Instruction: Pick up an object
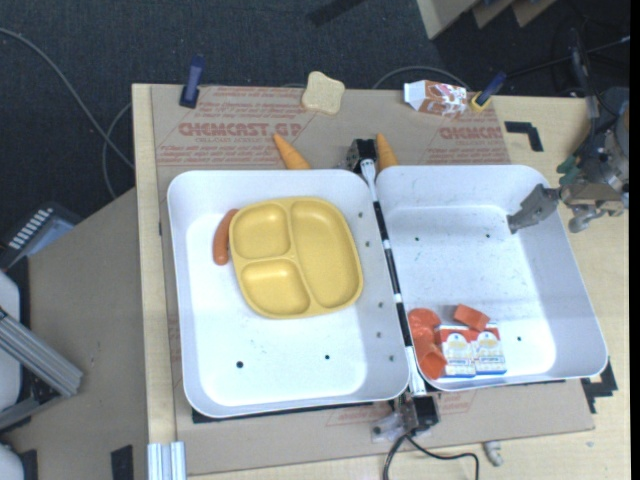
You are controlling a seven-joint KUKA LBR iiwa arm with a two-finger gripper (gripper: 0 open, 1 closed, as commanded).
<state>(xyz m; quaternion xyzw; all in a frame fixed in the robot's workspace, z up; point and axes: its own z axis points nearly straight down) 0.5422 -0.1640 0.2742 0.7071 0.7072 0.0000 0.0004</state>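
Note:
In the right bin (470, 238), at the near side, a small white carton (472, 354) lies among red pieces (424, 324) and an orange-red piece (471, 317). The left bin (290, 368) holds a yellow divided plate (296, 256) with a red sausage (221, 238) beside its left edge. My gripper (553, 216) hangs over the far right corner of the right bin, open, with nothing between its fingers (525, 214). It is well away from the carton and the red pieces.
On the cardboard behind the bins lie a bread slice (323, 91), two orange carrots (290, 152) (385, 151), a small carton (436, 96) and a blue clip (191, 81). A black hinge strip (385, 258) runs between the bins.

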